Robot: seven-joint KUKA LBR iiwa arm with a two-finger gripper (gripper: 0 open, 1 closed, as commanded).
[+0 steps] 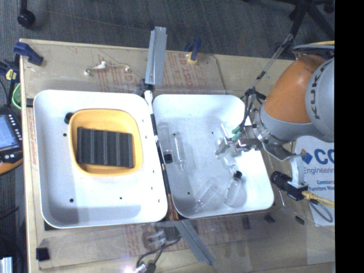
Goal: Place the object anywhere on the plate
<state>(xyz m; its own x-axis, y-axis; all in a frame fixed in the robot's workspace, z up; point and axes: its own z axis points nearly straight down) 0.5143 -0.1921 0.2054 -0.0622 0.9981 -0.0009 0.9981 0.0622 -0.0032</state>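
The arm point(301, 98) reaches into the right bin point(187, 104). The plate point(105, 118), yellow with a dark insert, lies well left of the pincer point(227, 147), whose grip I cannot tell. Clear objects point(219, 192) lie just below it (hard to see). Risk: a missed grasp on transparent plastic. Partial lettering "CO", "Engineering" to its right.

Robotics lab, my wooden bench point(85, 249) clamped at the edges, office-chair casters point(25, 19) on grey carpet, teach pendant point(8, 138) beside me.
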